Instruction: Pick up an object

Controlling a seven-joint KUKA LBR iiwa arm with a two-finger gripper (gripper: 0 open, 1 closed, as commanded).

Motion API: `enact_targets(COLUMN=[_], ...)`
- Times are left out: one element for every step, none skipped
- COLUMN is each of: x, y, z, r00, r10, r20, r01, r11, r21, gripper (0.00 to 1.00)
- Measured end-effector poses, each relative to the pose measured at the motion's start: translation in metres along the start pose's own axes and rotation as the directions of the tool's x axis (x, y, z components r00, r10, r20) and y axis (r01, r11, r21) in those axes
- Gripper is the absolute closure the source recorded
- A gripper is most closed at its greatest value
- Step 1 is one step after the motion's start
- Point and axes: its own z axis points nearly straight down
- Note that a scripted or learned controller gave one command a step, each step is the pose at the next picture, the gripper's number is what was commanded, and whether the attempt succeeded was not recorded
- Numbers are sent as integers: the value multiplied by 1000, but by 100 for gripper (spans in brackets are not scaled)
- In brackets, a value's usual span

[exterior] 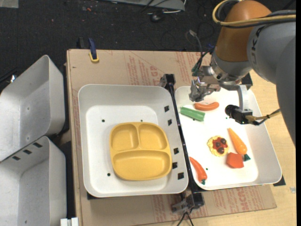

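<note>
My gripper (pixel 198 95) hangs over the far end of the right bin (pixel 268 149), just above and left of an orange sausage-shaped piece (pixel 207 106). A green stick (pixel 192 113) lies directly below the gripper, near the bin's left wall. Further toward the front lie a yellow round piece with red topping (pixel 217 145), an orange carrot (pixel 237 141), a red strawberry-like piece (pixel 234 160) and a red chili pepper (pixel 198 169). Nothing shows between the fingers.
The left bin (pixel 89 126) holds a yellow divided plate (pixel 140 150). A black divider (pixel 178 131) runs between the two bins. Two more white bins (pixel 28 126) stand off the bench at the left.
</note>
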Motion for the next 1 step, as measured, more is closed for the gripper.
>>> enact_targets(x=[62], y=[-19], z=[-4], r00=[1000], r10=[-1], r20=[0], r01=[1], r11=[1000], r21=[2], gripper=[100])
